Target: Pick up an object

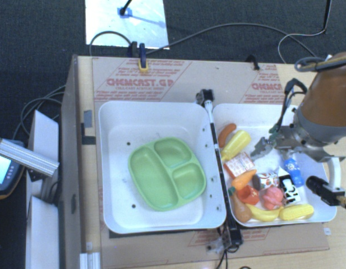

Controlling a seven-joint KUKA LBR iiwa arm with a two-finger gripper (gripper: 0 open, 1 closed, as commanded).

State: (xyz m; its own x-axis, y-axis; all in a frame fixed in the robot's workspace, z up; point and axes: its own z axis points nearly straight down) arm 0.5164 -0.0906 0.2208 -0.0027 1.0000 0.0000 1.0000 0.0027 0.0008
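Where toys crowd: claw [261, 147] over right bin [257, 112].

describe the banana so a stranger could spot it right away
Look in the right-hand white bin, along its near edge. The curved yellow banana lies there, just left of the bumpy yellow corn cob; unlike the corn, its skin is smooth.

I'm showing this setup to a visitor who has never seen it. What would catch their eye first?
Probably the pale green divided plastic tray, lying alone in the left white bin. Next, the bright heap of toy food in the right white bin: a yellow corn cob, a yellow banana and an orange carrot among others. Above that heap hangs the grey arm's two-finger gripper, reaching in from the right.
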